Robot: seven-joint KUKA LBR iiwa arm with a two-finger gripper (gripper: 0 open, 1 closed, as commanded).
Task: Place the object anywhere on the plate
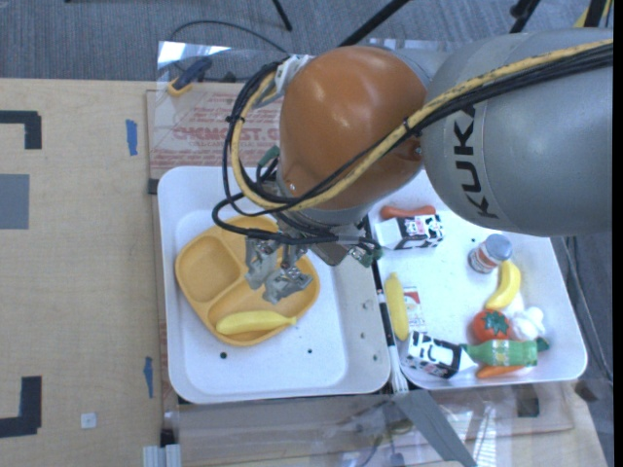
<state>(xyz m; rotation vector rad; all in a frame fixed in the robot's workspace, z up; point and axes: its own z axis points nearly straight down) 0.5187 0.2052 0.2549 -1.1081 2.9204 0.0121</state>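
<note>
Two white bins sit on a bench. In the left bin point(321, 358), the gripper point(277, 272) hangs with fingers spread above a yellow banana point(253, 321) lying on the orange divided plate point(209, 266).

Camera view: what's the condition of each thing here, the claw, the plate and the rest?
claw: down over the plate, above the banana piece
yellow plate: flat in the left bin, divided into compartments
yellow banana piece: lying in the plate's near compartment
second banana: lying in the right bin
small milk carton: on its side, right bin
</note>
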